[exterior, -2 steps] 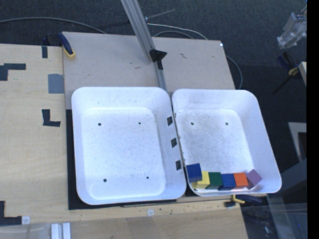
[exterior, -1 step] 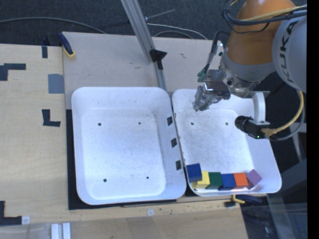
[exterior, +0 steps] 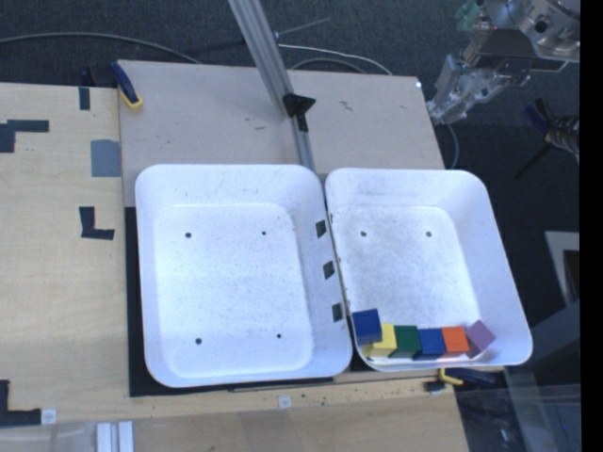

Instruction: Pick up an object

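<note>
From the overhead camera, the gripper (exterior: 450, 102) is seen high beyond the far right corner of the right bin (exterior: 490, 224), nothing held; whether it is parted cannot be told. The blocks (exterior: 419, 339) are packed in a row against the near wall. The purple block (exterior: 480, 333) at the right end is judged best approached from above.

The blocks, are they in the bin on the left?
No, the blocks sit in a row along the near edge of the right bin.
</note>
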`<state>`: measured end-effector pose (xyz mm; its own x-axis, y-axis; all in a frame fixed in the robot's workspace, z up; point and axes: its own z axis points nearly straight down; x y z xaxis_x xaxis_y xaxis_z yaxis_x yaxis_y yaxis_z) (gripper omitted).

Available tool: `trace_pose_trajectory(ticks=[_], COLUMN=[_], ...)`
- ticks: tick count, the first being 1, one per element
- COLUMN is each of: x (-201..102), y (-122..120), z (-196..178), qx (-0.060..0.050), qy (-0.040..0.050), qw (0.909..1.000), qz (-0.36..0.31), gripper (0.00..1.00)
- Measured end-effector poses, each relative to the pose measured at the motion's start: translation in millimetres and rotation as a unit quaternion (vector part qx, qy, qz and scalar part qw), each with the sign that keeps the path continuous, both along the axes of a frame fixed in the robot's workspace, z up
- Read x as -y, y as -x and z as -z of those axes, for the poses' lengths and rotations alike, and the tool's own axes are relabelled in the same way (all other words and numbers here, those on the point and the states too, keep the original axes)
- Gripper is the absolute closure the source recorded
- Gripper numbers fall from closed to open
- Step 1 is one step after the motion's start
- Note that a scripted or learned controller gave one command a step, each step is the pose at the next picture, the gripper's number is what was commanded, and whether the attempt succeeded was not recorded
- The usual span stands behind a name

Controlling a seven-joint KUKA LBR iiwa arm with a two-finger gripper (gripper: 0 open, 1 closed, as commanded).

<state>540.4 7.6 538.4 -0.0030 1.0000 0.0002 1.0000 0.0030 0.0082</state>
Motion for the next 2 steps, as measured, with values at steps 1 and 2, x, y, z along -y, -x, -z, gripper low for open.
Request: trace_pose_trajectory(ticks=[1,2], x=[-7.7,8.6], y=[16.0,46.2], z=[234.3,96.0], qx=[-0.005,0.000], qy=[0.0002,0.0001], qw=[1.0000,1.0000], qz=[0.001,0.001], gripper=[1.00,1.00])
